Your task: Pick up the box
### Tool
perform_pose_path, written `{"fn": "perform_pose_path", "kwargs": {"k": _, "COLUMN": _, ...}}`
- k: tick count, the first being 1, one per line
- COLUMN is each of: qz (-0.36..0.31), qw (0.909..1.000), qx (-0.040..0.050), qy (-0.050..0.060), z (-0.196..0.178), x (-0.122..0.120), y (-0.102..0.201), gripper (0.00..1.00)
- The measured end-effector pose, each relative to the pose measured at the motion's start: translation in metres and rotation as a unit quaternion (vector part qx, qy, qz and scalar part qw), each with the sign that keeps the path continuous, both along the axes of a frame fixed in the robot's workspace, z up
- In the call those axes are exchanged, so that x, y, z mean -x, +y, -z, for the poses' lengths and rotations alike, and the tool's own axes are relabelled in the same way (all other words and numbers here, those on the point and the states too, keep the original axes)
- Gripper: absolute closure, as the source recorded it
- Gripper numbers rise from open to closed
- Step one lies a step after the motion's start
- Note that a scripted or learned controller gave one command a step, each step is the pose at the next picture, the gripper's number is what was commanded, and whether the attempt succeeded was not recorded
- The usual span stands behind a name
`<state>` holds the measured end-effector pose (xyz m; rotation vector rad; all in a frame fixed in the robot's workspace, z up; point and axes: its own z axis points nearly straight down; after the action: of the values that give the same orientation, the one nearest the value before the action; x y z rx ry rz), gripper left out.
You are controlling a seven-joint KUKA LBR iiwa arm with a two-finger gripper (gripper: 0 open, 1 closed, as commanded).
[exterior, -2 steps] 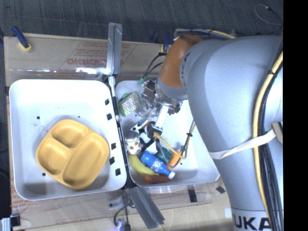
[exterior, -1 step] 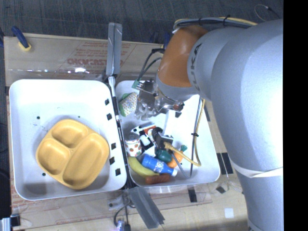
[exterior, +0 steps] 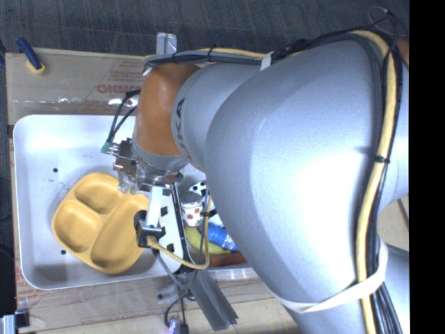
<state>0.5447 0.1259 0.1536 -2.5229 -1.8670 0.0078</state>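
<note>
Camera view looks down on a shallow white plastic bin (exterior: 35, 158) with rounded corners in the left half of the frame. It sits on a table (exterior: 69, 72) topped with brown board that carries red print. A small blue clip (exterior: 28, 53) lies on that board at the upper left.

The arm (exterior: 299, 158), a broad, smooth grey shell with a fine matte grain, covers the right and centre of the frame. Its glossy orange band (exterior: 158, 113) sits just above the wrist, over the bin's right part. The gripper (exterior: 147, 186) hangs below the band, just beside the upper right edge of a yellow tray (exterior: 94, 228). Whether it is open or closed cannot be told from this angle.

The yellow tray is smooth moulded plastic with soft rounded lobes, and it lies in the lower left of the bin.

Small things crowd the bin's lower right against the arm:
- a white piece with black dots (exterior: 199, 187)
- a pale cup (exterior: 192, 213)
- a blue piece (exterior: 224, 239)
- a yellow curved piece (exterior: 201, 248)
- a straight reddish-brown strip (exterior: 233, 259)

The arm hides most of this corner. The box cannot be picked out with certainty, though the strip may be its edge.
</note>
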Motion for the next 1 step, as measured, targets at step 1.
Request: {"fn": "perform_pose_path", "kwargs": {"k": 1, "qz": -0.027, "qw": 0.9996, "qx": -0.0010, "qy": -0.001, "z": 0.0619, "x": 0.0613, "y": -0.0058, "gripper": 1.00}}
